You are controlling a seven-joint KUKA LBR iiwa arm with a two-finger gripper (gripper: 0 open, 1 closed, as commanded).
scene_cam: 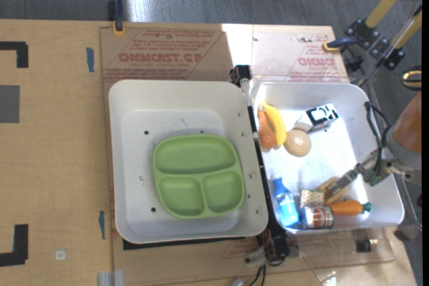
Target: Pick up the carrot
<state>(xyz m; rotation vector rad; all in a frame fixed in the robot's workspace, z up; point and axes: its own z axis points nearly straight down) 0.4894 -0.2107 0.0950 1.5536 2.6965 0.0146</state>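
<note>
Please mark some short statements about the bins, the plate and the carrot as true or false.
1. The green plate lies in the left bin. True.
2. The carrot lies on the plate. False: it lies in the right bin, near its front right corner.
3. The can lies just left of the carrot. True.
4. The blue bottle is in the left bin. False: it is in the right bin, by its left wall.
5. The banana sits at the right bin's upper left, next to an orange thing. True.
6. The gripper holds the carrot. False: the carrot lies in the bin below it.
</note>
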